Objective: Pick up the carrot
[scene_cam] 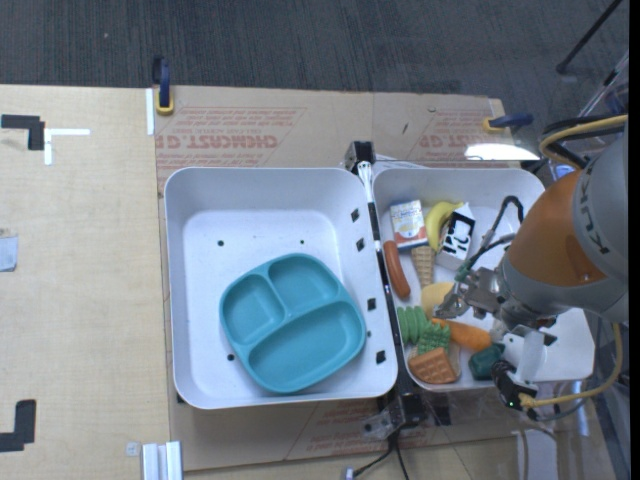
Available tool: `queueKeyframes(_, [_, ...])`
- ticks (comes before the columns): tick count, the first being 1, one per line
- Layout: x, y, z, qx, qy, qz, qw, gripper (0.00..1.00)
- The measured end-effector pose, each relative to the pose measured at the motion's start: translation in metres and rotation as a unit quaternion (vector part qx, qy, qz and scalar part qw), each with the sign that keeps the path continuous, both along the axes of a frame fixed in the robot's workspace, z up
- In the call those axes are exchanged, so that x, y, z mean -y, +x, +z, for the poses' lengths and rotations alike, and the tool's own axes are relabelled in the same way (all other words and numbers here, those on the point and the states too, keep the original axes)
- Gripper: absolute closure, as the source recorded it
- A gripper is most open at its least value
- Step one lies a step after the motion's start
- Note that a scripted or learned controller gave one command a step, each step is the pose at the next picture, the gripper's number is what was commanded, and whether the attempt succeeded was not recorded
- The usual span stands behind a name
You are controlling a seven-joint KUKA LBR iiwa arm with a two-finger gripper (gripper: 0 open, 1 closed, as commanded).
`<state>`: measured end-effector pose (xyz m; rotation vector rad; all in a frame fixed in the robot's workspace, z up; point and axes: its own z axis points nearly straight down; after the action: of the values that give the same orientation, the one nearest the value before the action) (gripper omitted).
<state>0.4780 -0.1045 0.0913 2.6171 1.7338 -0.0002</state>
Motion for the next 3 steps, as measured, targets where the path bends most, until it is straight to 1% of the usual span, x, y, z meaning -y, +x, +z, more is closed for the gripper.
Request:
queueKeyframes(1, [-0.0060, 0.0013, 0.0007, 0.002, 0.0000, -0.121, 0.9926, 0.00])
queueKeyframes(2, [-0.0052, 0.0008, 0.0006, 0.001, 0.0015, -0.198, 0.9801, 0.00])
queueKeyframes(3, [-0.0068, 0.0011, 0.0010, 0.001, 0.0018, -0.291, 0.9568, 0.00])
